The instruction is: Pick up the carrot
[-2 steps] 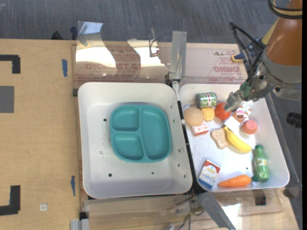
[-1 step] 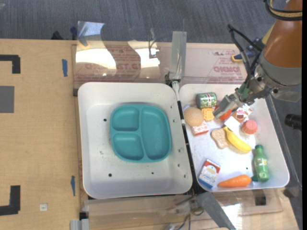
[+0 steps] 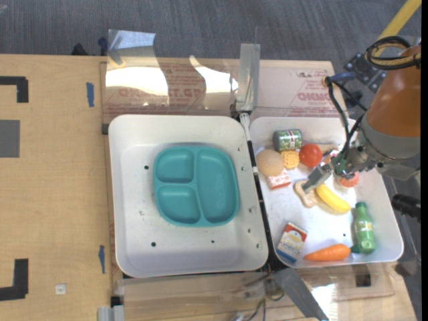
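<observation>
Grey carpet floor across top of view. Light wooden bench top at left, with black angular marks and blue tape pieces. Brown cardboard panel with red printing behind bins, under glossy clear sheet catching bright glare. Grey upright metal bar between bins at back. Yellow pole at top right corner.

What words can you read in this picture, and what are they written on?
Red print on the cardboard panel behind the right bin: too blurred to read.
Red print on the glossy panel behind the left bin: washed out by glare.
Labels on the green can, green bottle and small carton: too small to read.
</observation>
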